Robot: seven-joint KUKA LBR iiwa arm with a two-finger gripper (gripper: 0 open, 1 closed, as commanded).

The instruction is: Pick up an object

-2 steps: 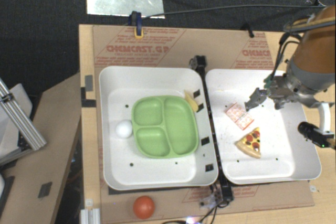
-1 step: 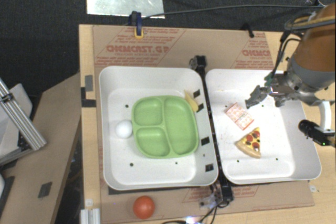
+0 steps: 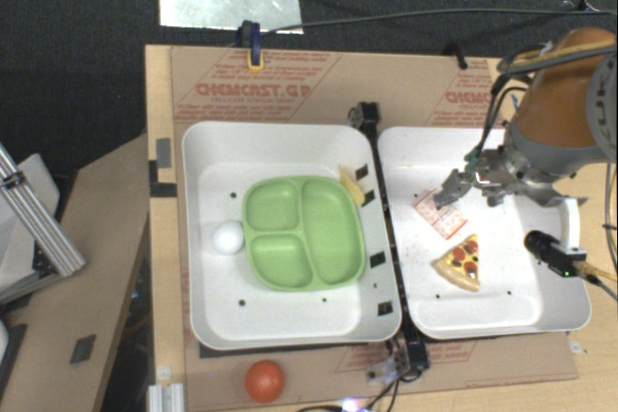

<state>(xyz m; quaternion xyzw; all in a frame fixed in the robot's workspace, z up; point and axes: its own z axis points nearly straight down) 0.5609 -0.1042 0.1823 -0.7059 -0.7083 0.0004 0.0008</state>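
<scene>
An orange ball lay nearest the camera on the brown bench, just outside the front rim of the left bin. Inside that bin sat a green divided plate, with a small white ball touching its left edge and a pale yellow piece at its upper right corner. In the right bin, a toy pizza slice lay near the middle, and just beyond it a flat red-and-white packet. The gripper hung over the packet's far edge, its dark jaws seemingly close together with nothing visible between them; whether they touched the packet could not be made out. The grey arm with its orange band reached in from the right. Farther back, a blue-and-yellow clamp gripped the bench's rear edge.
</scene>
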